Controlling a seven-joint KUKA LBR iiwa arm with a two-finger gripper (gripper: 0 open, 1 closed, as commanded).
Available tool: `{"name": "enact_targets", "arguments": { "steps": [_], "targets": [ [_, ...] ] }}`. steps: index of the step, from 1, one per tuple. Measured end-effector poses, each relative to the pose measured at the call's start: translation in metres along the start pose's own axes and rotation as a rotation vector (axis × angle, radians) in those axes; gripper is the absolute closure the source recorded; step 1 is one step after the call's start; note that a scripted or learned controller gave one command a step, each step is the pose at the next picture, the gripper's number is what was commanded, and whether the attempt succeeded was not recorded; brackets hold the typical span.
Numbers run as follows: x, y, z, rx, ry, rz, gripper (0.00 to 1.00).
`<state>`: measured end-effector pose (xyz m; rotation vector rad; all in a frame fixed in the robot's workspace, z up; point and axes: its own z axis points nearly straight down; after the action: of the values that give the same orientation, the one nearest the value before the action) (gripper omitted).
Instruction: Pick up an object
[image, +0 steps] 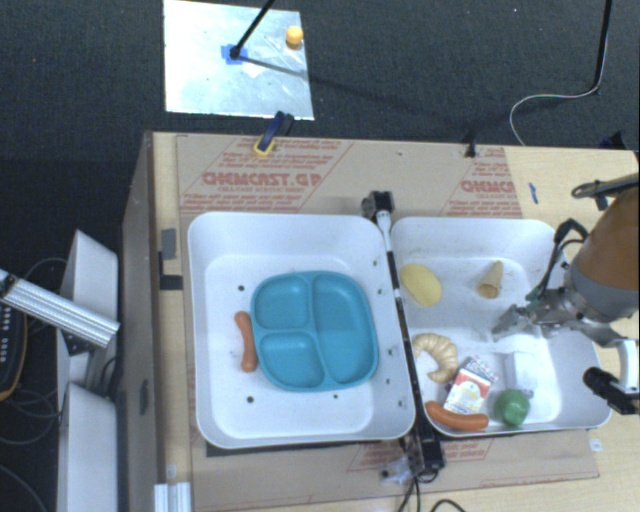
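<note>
My gripper (512, 323) hangs low over the right bin (455, 235), near its right side, on the grey arm with the orange band (612, 248). Nothing shows in its grasp. To its left lie a yellow lemon-like fruit (422, 284) and a small tan cone (490, 279). In front of it, towards the near wall, sit a croissant (438, 353), a small red-and-white carton (469, 386), a sausage (457, 419) and a green fruit (512, 407).
The left bin (215, 300) holds a blue divided plate (313, 329) and an orange sausage (245, 341) beside it. A black clamp (380, 207) sits on the wall between the bins. Cardboard (260, 175) covers the bench behind them.
</note>
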<state>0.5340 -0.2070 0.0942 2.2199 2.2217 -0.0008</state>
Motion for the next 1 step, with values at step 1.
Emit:
{"name": "enact_targets", "arguments": {
  "steps": [1],
  "targets": [
    [0.0593, 0.0561, -0.0018, -0.002, 0.002, -0.003, 0.0]
  ]
}}
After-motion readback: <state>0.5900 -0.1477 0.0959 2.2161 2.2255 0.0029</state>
